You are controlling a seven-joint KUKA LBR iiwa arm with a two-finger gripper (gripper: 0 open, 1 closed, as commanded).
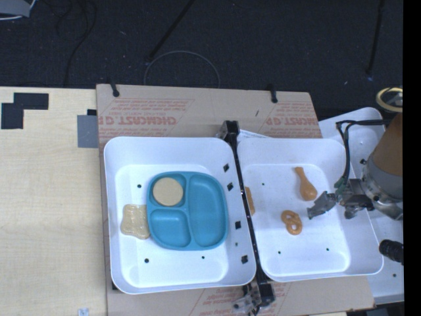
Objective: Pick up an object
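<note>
A pale wooden counter [46, 203] meets dark carpet-like floor [197, 31] along its far edge, where thin cables [181, 54] trail.

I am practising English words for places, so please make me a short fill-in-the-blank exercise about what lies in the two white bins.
1. The blue tray lies in the ____ bin.
2. The round cracker rests in one compartment of the ____.
3. The pretzel lies in the right bin, near the wooden ____.
4. The gripper is over the ____ bin, close to the pretzel.

Missing words: left; tray; spoon; right
</note>
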